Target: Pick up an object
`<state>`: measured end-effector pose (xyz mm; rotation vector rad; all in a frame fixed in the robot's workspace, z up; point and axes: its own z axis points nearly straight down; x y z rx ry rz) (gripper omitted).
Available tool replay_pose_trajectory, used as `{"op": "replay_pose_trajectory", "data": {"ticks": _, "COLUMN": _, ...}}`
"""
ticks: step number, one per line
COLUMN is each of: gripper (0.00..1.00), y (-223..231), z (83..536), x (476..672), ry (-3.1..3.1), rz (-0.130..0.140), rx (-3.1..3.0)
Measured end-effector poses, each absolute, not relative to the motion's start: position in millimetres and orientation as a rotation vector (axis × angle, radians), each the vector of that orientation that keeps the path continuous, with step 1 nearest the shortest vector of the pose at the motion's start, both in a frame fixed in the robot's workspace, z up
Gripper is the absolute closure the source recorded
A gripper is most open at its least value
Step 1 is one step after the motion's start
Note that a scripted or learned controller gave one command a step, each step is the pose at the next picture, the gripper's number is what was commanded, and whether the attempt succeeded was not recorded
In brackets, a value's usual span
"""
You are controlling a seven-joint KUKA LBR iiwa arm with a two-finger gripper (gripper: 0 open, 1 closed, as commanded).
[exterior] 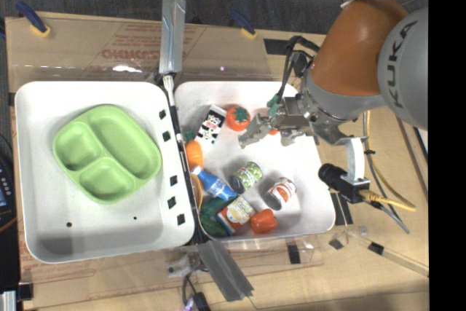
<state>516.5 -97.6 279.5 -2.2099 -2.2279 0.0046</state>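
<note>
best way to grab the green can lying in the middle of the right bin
Judging from its pose, grip the green can across its round body, fingers on the two long sides, coming straight down. It lies on its side with bare floor around it, apart from the red-labelled can; the end effector sits just above it.

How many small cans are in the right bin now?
2. One green-labelled can lies mid-bin; one red-and-white can lies just right of it. More could be hidden in the pile at the front-left corner.
</note>
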Motion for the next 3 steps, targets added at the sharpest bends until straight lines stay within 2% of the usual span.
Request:
{"op": "replay_pose_trajectory", "data": {"ticks": 1, "gripper": 0.0, "y": -136.0, "z": 161.2, "x": 552.1, "ry": -2.143, "rz": 0.01, "rx": -2.287}}
{"op": "replay_pose_trajectory", "data": {"ticks": 2, "gripper": 0.0, "y": -120.4, "z": 90.8, "x": 546.7, "ry": -2.108, "rz": 0.004, "rx": -2.325}}
{"op": "replay_pose_trajectory", "data": {"ticks": 3, "gripper": 0.0, "y": -92.9, "z": 91.5, "x": 508.5, "ry": -2.245, "rz": 0.002, "rx": -2.198}}
